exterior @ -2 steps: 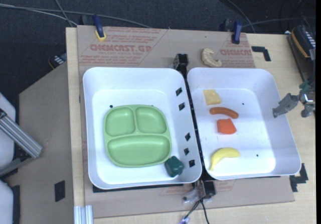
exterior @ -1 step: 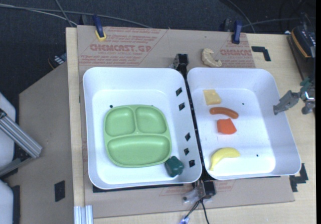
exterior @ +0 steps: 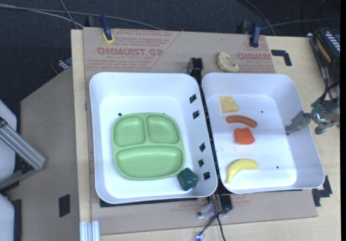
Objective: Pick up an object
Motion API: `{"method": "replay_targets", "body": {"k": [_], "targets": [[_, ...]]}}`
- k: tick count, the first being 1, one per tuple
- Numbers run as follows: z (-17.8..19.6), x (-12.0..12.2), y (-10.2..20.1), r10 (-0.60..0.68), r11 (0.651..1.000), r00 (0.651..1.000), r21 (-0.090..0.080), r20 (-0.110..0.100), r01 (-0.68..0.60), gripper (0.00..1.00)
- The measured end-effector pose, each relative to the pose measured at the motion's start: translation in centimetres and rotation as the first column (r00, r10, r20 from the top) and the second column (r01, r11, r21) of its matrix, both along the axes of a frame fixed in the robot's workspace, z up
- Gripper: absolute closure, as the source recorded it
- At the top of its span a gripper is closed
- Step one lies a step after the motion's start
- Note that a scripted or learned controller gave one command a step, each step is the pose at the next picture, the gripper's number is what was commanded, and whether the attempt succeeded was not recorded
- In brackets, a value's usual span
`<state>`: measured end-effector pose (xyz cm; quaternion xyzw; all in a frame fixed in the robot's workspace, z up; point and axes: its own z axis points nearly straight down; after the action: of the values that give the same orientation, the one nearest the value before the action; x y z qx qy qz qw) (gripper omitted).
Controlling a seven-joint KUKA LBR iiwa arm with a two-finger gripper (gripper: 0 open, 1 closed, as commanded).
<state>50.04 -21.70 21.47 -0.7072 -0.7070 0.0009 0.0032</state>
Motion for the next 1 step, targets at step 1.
{"method": "replay_targets", "body": {"k": [1], "targets": [[-4.29, -0.24, 0.43, 0.000, 1.000, 1.000, 0.000, 0.001, 0.000, 0.00]]}}
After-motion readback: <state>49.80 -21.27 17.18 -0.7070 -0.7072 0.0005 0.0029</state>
